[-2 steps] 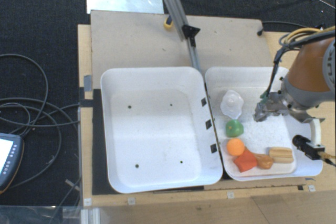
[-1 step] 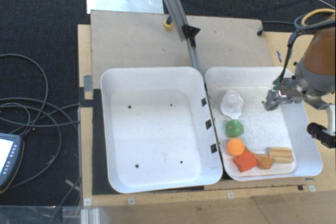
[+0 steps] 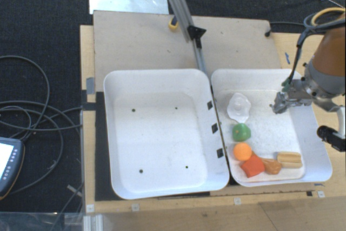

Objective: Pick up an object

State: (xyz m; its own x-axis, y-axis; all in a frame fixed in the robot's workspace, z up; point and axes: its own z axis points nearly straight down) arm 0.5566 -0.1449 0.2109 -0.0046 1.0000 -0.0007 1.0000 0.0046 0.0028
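My pincer (image 3: 279, 107) hangs over the right bin's (image 3: 313, 135) far right side, I cannot tell how wide, while the toys huddle along its left and near edges, so a grab might bump the orange ball (image 3: 242, 151) away.

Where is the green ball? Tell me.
The green ball lies in the right bin, near its left wall, between the clear plastic piece and the orange ball.
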